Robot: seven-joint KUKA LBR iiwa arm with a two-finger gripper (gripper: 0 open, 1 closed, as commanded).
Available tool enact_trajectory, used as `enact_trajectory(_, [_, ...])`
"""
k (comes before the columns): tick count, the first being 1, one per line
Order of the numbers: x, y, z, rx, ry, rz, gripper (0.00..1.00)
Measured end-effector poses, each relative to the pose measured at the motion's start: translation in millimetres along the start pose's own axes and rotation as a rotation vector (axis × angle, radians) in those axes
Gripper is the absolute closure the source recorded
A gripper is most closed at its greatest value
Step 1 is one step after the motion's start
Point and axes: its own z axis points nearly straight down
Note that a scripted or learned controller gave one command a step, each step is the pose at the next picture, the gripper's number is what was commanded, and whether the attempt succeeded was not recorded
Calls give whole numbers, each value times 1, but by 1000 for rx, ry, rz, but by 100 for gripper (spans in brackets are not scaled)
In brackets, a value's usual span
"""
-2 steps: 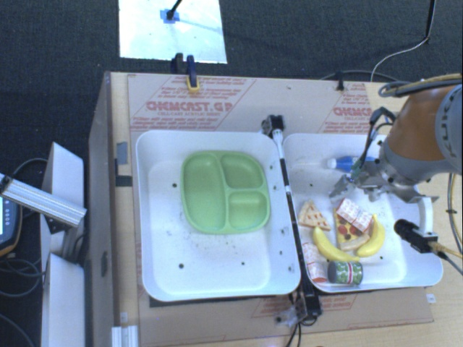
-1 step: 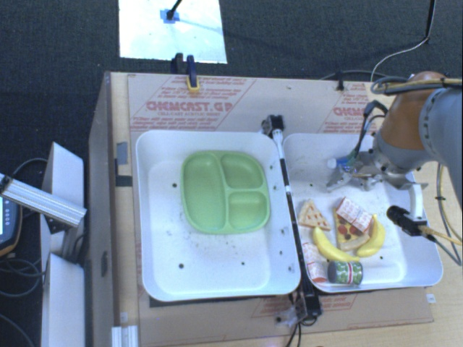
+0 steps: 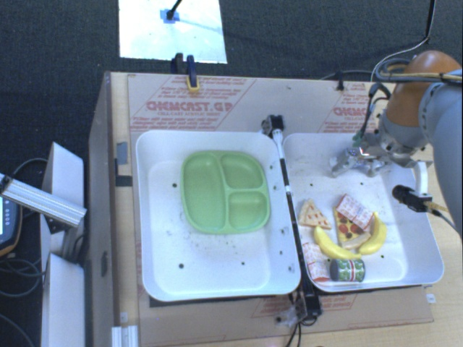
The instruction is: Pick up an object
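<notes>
open gripper (image 3: pixel 359 166) low over the far part of the right bin (image 3: pixel 412 266), spread wide, clasping nothing, touching no toy. behind it, grey arm (image 3: pixel 445 114) with orange band (image 3: pixel 432 63), reaching in from the right. nearer the camera in that same bin, well apart from the gripper, a cluster of toys to pick from: red-and-white box (image 3: pixel 354 210) at the top of the heap, tilted; pizza slice (image 3: pixel 313 214) to its left, close to the divider; second slice (image 3: pixel 349 231) just under the box, resting against the bananas. two bananas, one (image 3: pixel 330 246) curving along the bottom of the heap, the other (image 3: pixel 376 237) on the right side, tips meeting. below them, can (image 3: pixel 347 270) near the front wall, just beside the lower banana. left of the can, a red-and-white piece (image 3: pixel 313 257) against the divider, too blurred to name. across the divider, left bin (image 3: pixel 166 266) with a green plate (image 3: pixel 225 191), three compartments, lying flat toward the far side. under both bins, bench board (image 3: pixel 217 100) with red lettering. beyond the bench, white sheet (image 3: pixel 172 19) on dark floor.
</notes>
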Motion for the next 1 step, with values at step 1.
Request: enact_trajectory(1, [-20,-45,-109,-35,-11,-3,0])
